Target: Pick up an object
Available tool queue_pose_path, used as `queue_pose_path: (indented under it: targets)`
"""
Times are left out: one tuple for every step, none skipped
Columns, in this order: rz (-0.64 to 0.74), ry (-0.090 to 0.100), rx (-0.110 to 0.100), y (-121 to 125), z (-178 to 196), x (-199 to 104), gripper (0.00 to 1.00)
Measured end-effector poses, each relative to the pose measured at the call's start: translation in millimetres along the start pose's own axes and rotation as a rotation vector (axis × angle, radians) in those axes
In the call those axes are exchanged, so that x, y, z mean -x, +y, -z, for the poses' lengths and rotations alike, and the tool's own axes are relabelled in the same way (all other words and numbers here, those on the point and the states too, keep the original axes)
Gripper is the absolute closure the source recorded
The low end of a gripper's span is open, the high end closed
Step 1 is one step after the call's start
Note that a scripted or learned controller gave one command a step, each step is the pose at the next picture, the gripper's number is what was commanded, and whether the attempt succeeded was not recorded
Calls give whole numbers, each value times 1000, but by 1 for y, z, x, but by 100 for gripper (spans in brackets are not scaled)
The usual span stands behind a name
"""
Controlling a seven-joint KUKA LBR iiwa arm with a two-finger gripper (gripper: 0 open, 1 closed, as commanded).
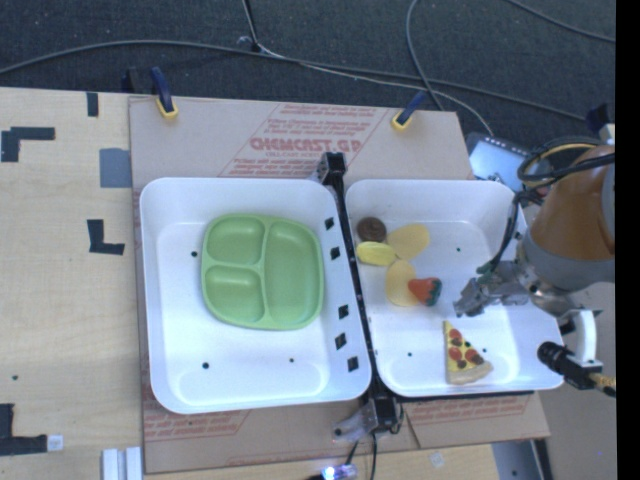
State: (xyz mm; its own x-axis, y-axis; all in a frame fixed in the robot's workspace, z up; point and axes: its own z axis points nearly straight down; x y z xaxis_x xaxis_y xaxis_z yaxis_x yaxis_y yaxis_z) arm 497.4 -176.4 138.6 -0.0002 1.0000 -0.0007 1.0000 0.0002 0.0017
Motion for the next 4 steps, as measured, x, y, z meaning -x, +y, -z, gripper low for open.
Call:
queue_pose_path:
  targets:
    - [2,-1,3,9,60,-2,100]
    - [1,1,-2,9,62,-2,100]
    - [6,2,-1,23,76,-52,100]
    - [6,2,-2,37,87,-100,100]
